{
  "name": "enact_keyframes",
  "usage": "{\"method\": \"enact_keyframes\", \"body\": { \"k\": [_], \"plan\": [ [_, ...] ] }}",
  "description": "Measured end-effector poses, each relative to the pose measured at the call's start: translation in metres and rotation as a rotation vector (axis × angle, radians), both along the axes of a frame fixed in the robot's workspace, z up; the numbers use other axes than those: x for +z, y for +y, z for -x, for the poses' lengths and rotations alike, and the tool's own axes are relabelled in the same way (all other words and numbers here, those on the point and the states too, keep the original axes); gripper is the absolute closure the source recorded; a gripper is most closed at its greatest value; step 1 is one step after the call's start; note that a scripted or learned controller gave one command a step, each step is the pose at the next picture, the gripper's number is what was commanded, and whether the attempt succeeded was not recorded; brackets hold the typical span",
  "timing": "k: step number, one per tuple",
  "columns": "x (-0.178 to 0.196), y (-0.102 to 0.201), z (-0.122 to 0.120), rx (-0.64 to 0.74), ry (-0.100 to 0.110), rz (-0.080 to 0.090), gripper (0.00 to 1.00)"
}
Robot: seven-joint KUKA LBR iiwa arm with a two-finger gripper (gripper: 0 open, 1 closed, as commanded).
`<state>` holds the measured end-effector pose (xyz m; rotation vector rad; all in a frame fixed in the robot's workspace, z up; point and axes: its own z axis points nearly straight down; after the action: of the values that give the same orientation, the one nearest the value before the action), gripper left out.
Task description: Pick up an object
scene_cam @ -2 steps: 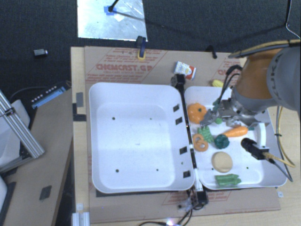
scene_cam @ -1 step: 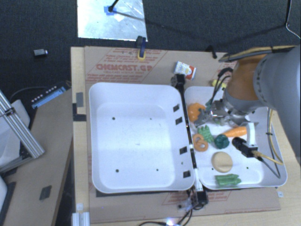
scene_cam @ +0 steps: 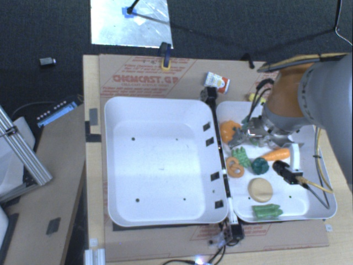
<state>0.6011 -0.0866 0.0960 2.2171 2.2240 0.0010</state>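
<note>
Camera view: arm reaching in from the right, gripper low in the right bin, just beside an orange toy; cannot tell the state of the claw; nothing seen lifted. Around it: carrot, orange ring, tan disc, green pod. Left bin beside. Pick judged not yet done; grasp and lift left.

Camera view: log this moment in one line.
arm: over right bin | gripper: beside orange toy | left bin: untouched
</note>
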Motion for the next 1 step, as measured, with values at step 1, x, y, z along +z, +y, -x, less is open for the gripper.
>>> {"method": "enact_keyframes", "body": {
  "k": [1],
  "plan": [
    [-0.0117, -0.0047, 0.0606, -0.003, 0.004, -0.001, 0.0]
  ]
}}
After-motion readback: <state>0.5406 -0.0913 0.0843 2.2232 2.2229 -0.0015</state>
